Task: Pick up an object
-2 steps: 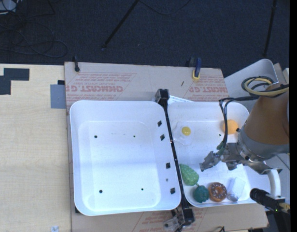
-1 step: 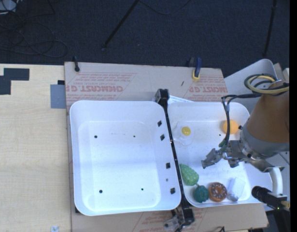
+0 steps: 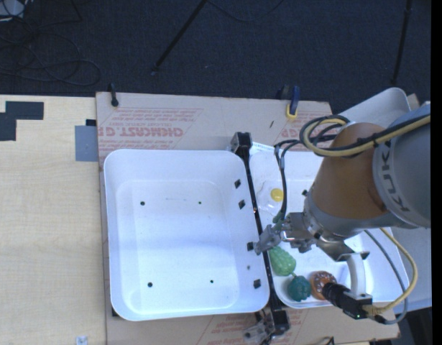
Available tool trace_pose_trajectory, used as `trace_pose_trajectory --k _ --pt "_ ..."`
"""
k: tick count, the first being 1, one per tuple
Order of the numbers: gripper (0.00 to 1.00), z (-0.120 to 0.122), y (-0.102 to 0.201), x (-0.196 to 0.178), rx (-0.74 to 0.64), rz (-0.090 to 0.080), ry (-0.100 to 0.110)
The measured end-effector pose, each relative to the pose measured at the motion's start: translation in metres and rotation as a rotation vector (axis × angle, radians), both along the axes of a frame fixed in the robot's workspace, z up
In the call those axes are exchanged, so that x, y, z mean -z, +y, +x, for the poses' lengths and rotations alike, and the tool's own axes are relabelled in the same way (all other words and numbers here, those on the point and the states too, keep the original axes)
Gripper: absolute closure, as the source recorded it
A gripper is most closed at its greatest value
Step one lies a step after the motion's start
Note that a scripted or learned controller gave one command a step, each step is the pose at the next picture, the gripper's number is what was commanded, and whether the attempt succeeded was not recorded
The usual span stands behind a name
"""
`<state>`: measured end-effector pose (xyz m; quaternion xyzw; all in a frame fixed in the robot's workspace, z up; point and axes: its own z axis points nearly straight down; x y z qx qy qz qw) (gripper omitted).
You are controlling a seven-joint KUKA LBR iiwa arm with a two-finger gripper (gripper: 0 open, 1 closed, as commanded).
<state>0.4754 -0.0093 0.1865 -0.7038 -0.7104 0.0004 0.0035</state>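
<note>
The grey arm with its orange band reaches in from the right over the right bin. Its gripper hangs low near that bin's left wall. Right below the gripper lies a light green object. A dark teal ball and an orange-brown round object rest at the bin's front edge. A small yellow object lies farther back in the same bin. The arm's bulk hides much of the right bin.
The left bin stands beside the right one, with a black divider bar between them. Cables loop off the arm. Both bins rest on a cardboard sheet; the bench extends to the left.
</note>
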Motion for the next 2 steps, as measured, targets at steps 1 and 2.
trace_pose_trajectory --k 1,2 --pt "0.0 0.148 0.037 -0.025 0.003 -0.004 -0.016" --pt "0.0 0.101 0.058 -0.154 0.005 -0.002 -0.015"
